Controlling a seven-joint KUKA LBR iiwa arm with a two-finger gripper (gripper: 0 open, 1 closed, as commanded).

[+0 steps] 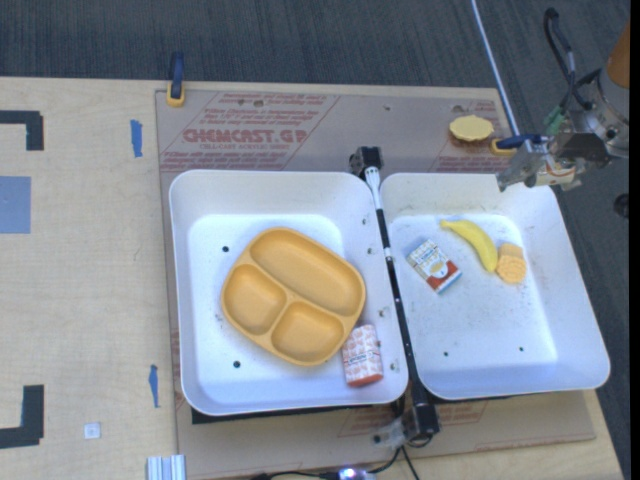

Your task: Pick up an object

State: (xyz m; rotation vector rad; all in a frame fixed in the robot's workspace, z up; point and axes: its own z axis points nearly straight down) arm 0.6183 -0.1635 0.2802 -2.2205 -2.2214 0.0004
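The right bin [560, 353] holds a yellow banana [472, 240], a small red-and-white carton [433, 265] and a round orange biscuit-like piece [511, 264], all in its far half. My gripper [530, 164] hangs over that bin's far right corner, above and to the right of the banana and apart from it. Nothing shows in its grasp. In the left bin [190, 228] lie a yellow divided plate [292, 296] and a small red-and-white packet [362, 355] at the near right corner.
A yellow round item [471, 129] rests on the brown board behind the right bin, just left of the gripper. A black clamp [367, 158] sits at the far end of the ridge between the bins. A thin rod [488, 43] slants across the upper right.
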